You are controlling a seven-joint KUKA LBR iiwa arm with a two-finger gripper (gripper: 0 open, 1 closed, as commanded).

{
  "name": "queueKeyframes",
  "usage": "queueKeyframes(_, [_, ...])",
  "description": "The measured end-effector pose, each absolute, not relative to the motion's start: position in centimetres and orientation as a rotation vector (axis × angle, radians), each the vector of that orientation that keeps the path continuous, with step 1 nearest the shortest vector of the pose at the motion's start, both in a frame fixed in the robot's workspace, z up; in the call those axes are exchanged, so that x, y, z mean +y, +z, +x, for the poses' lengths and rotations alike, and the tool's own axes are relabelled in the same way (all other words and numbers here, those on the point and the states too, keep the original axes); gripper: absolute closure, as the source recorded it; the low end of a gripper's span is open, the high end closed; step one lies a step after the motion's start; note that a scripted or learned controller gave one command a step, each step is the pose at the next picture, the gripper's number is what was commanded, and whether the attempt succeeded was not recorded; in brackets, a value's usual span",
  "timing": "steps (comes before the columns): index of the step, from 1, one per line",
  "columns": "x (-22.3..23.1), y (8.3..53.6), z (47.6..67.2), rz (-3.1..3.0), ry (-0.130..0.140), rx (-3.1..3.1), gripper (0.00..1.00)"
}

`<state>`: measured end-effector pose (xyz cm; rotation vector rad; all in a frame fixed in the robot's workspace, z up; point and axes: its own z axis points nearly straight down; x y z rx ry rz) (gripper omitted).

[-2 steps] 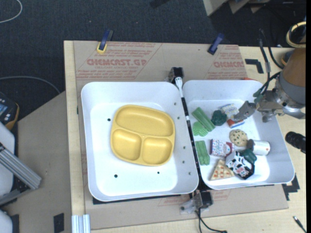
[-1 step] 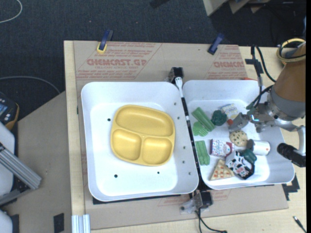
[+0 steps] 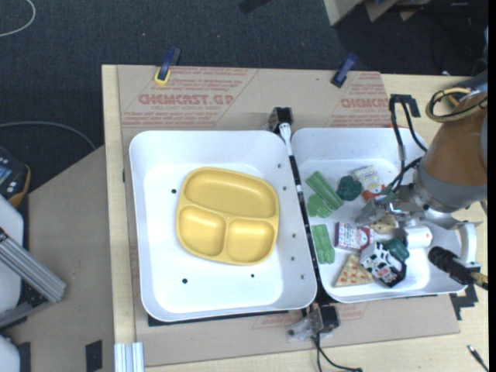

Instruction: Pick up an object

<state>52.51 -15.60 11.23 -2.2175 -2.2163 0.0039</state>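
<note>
The arm (image 3: 457, 157) reaches low into the right bin (image 3: 325, 142), so the jaws (image 3: 384, 208) sit among the small things there, near a cow toy (image 3: 384, 266) and green pieces (image 3: 322, 192); I cannot tell their state. The yellow tray (image 3: 227, 215) lies alone in the left bin (image 3: 155, 231). The surface (image 3: 116, 130) shows the red print "CHEMCAST".

A yellow 3-compartment plate (image 3: 227, 215) is lying in the left bin (image 3: 147, 231) while the arm (image 3: 457, 165) is reaching from the right over the right bin (image 3: 325, 142), its gripper (image 3: 385, 208) hanging above green pieces (image 3: 322, 192), a triangular cracker (image 3: 353, 272) and a cow-patterned toy (image 3: 381, 266).
</note>
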Motion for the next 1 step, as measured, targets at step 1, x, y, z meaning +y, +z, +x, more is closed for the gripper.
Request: queueKeyframes(1, [-15.52,8.83,52.8,-2.221,-0.008,-2.221,0.0])
